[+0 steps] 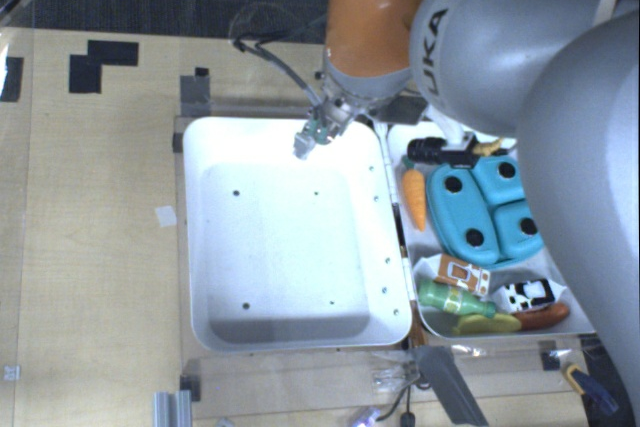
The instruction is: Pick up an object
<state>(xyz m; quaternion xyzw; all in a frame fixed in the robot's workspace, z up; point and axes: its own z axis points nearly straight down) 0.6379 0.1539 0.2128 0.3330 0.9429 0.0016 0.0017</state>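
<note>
My gripper [314,135] hangs over the far right part of the left white bin [200,215], below the orange wrist band [372,5]. In the right bin [432,327] lie an orange carrot [414,198], a big turquoise block with holes [487,210], a black object [440,152], a green bottle [450,298], a small orange-and-white carton [462,273], a black-and-white cow figure [527,294] and a brown sausage shape [543,317]. The grey arm hides the right side of that bin.
The bulky grey arm [540,65] covers the upper right of the scene. Black markers [100,63] sit on the wooden bench at the far left. A thin divider [397,215] separates the two bins.
</note>
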